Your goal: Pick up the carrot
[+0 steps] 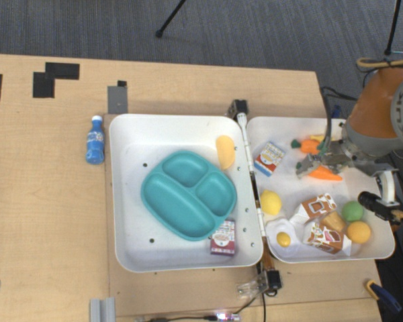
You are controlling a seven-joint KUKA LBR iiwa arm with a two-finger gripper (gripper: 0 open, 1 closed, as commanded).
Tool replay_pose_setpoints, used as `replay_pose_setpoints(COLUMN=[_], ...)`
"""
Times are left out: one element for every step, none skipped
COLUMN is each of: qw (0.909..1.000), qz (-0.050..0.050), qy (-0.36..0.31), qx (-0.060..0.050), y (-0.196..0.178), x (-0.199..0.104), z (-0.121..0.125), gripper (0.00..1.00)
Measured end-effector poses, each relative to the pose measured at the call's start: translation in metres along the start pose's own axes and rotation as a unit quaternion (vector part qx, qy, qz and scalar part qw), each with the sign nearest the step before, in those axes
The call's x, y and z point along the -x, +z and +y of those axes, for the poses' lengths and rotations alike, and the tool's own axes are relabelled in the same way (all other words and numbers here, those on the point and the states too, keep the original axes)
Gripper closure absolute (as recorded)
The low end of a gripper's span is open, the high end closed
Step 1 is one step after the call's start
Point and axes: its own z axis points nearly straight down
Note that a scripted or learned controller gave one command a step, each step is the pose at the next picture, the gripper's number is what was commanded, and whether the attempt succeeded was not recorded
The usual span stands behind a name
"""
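The carrot (310, 143), orange with a green top at its left end, lies near the back of the right bin (383, 250). My gripper (314, 162) hangs low over that bin just in front of the carrot, below the arm's orange band (376, 102). A second orange, pointed piece (326, 174) lies right under the gripper's front edge, touching or nearly touching it. The gripper's dark body hides where the two meet.
The right bin also holds a small carton (269, 157), a lemon (271, 202), a fried egg (283, 237), brown boxes (320, 221), a green ball (352, 211) and an orange (358, 232). In the left bin (131, 180): teal divided plate (188, 193), yellow piece (224, 151), carton (223, 238). A blue bottle (95, 139) stands on the bench.
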Motion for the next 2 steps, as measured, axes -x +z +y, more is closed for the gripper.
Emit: replay_pose_setpoints(qw=[0.9899,0.9903], qz=[0.001,0.001], qy=[0.142,0.139], qx=[-0.001,0.002], y=[0.024,0.012], x=[0.013,0.012], z=[0.011,0.013], gripper=[0.0,1.0])
